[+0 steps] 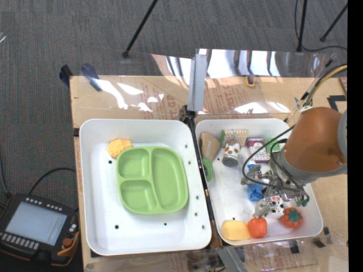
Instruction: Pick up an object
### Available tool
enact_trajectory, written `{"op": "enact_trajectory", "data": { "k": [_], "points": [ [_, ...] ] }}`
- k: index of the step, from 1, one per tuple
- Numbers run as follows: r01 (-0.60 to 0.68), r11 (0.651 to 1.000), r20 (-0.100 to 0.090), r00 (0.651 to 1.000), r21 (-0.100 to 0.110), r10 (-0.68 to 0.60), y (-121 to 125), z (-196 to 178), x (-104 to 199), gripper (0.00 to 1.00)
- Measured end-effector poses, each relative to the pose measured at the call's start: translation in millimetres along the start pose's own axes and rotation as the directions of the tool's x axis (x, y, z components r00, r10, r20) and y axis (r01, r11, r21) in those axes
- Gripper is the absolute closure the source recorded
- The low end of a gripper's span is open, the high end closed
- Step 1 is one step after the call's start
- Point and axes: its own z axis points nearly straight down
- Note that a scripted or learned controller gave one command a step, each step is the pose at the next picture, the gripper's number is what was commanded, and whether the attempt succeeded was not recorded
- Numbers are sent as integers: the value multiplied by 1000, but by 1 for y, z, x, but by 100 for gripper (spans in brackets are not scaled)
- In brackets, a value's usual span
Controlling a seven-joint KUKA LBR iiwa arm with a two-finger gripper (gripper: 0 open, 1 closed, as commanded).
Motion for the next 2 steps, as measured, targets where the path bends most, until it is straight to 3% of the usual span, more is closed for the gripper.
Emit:
{"op": "enact_trajectory", "data": {
  "k": [1,2],
  "points": [
    [-24,1000,12,1000,3,24,11,-2,5,0],
    [-174,985,22,985,4,174,14,-4,14,0]
  ]
}}
